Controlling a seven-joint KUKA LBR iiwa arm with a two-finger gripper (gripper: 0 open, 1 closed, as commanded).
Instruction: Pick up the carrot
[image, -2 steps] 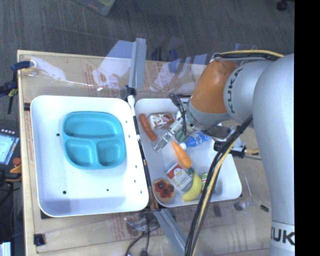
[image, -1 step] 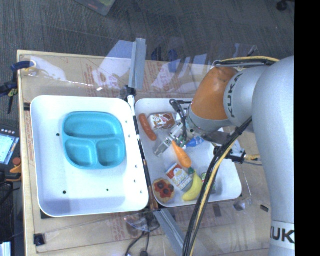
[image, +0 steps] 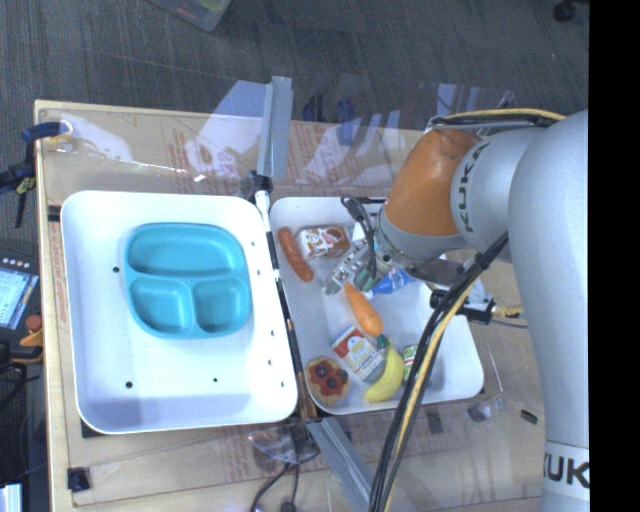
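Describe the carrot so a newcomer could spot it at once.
Look in the right bin, just below the gripper. The carrot lies slanted mid-bin: a plain orange taper, more pointed than the sausage and brighter than the yellow banana.

This is looking like a robotics lab. A grey KUKA arm is reaching over a plywood bench, which is bearing two shallow white bins side by side. Black cables are trailing down across the bench edge, dark carpet is showing beyond it, and a handheld control screen is sitting at the left.
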